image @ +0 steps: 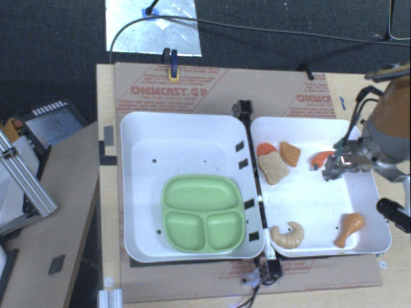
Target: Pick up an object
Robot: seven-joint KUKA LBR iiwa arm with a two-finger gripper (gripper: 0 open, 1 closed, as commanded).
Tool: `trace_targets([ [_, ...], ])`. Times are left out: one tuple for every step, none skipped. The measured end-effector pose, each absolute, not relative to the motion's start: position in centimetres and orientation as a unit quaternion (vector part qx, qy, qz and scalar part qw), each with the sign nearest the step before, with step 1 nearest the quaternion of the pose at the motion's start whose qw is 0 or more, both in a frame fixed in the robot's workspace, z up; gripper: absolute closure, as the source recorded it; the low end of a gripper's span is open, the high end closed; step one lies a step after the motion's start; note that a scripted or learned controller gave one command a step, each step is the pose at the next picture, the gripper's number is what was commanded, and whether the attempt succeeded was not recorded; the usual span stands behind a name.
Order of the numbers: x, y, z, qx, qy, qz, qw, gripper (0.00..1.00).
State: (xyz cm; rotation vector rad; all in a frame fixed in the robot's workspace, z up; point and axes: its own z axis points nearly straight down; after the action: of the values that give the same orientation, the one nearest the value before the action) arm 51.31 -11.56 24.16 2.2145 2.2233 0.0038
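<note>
The right bin (308,201) holds several toy foods. A red-orange piece (320,159) lies near its right wall, and my gripper (334,167) is low over the bin, right against that piece's right side. Whether it holds the piece is unclear. To the left lie a beige bread slice (274,169), an orange wedge (290,153) and a small red piece (265,149). A curled tan shrimp (288,236) and a brown drumstick (349,228) rest along the front edge.
The left bin (148,146) holds a green divided plate (202,212) at its front. A black divider (252,172) runs between the two bins. The arm's orange band (392,111) stands over the right bin's far right corner.
</note>
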Motion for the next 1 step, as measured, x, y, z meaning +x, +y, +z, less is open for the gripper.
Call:
trace_targets([
  [52.39, -6.02, 23.07, 0.705, 0.709, 0.0006, 0.0, 1.0],
])
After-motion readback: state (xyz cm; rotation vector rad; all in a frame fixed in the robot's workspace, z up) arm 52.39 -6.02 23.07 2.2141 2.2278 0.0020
